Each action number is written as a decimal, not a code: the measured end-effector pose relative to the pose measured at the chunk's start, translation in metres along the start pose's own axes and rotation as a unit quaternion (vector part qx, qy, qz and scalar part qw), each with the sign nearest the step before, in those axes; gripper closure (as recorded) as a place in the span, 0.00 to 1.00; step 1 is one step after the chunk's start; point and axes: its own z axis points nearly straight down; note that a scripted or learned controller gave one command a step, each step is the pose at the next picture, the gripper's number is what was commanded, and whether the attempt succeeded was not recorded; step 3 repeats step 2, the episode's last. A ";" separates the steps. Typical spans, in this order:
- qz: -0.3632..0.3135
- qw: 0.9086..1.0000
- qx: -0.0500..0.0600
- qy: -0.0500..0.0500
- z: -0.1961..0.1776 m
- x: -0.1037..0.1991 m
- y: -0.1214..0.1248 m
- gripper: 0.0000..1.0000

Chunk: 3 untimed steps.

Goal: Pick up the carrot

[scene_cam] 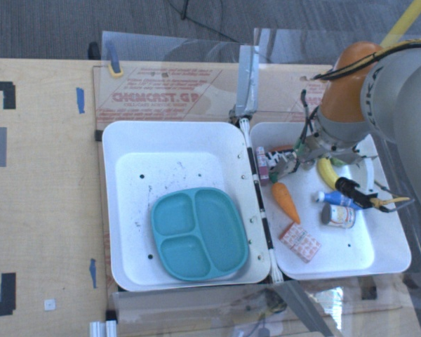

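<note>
Camera view: I look down on two white bins on the table [42, 202], with the arm reaching in from the right over the right bin [396, 255].
Carrot: the carrot [285, 201] lies flat on the right bin's floor, slanted, close to the wall shared with the left bin [112, 188].
Tool: the tool [289, 161] hangs at the bin's back left, near the carrot's upper end. I cannot tell whether it is spread or pressed together, and nothing shows in its grip.
Progress: by my reading this is the approach. The carrot is not yet gripped, so both grasp and lift remain.
Edges: the shared wall runs just left of the carrot, so I would keep any descent off that side. A patterned packet [300, 242] lies just below the carrot's lower end.
Open room: a strip of bare white floor separates the carrot from the banana [328, 173] and the clutter further right. That looks like the freer side.
Left bin: it holds a teal divided plate [196, 234], well apart from the work.
</note>
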 end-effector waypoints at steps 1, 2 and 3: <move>0.002 1.000 0.005 -0.003 -0.007 -0.004 -0.005 1.00; 0.070 0.997 -0.022 -0.008 -0.097 0.092 -0.021 1.00; 0.070 0.997 -0.022 -0.008 -0.097 0.092 -0.021 1.00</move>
